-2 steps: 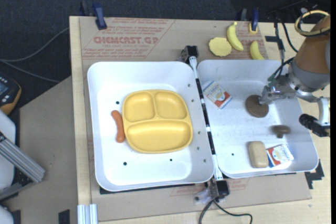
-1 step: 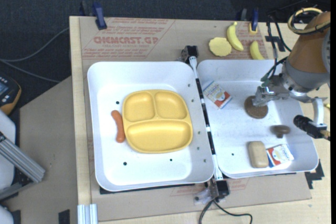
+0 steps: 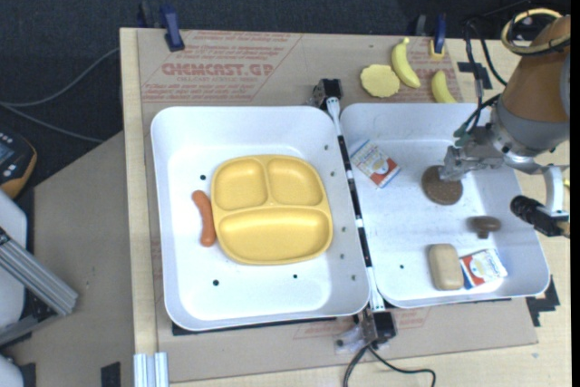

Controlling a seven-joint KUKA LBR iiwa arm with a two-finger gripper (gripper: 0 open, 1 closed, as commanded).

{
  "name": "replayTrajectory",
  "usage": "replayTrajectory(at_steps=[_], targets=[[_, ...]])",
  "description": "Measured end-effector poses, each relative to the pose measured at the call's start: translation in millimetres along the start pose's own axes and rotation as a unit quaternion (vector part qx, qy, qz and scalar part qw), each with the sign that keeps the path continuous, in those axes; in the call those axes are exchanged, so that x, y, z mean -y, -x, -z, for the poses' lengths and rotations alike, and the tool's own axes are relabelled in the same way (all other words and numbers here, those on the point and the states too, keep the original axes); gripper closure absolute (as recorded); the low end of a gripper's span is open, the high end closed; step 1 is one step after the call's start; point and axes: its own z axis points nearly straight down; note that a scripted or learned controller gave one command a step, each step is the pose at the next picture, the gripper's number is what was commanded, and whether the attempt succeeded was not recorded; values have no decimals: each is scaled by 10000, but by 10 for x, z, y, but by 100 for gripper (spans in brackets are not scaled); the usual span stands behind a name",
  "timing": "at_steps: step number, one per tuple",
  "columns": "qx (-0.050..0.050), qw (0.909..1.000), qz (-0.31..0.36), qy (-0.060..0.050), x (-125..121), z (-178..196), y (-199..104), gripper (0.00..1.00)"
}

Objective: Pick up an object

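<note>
My gripper [image 3: 452, 169] hangs over the right bin [image 3: 408, 276], directly above a round brown cookie [image 3: 441, 189] and touching or nearly touching its top. Whether the cookie sits between the fingers cannot be made out. Other things in the right bin: a small white and red packet [image 3: 374, 164] at the left, a small brown lump [image 3: 484, 226], a tan bar [image 3: 444, 266] and a white, red and blue packet [image 3: 483, 267] near the front. The left bin [image 3: 181, 140] holds a yellow divided plate [image 3: 270, 208] and an orange sausage [image 3: 205, 217].
On the cardboard behind the right bin lie two bananas [image 3: 406, 64] [image 3: 442, 87] and a yellow round piece [image 3: 381, 81]. Blue clamps [image 3: 169, 27] grip the board's back edge. The arm's orange band [image 3: 536, 77] looms at the right, with cables around it.
</note>
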Motion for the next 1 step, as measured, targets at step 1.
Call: replayTrajectory(at_steps=[1], targets=[[-14,10000,-7,-30,554,77,-375,100]])
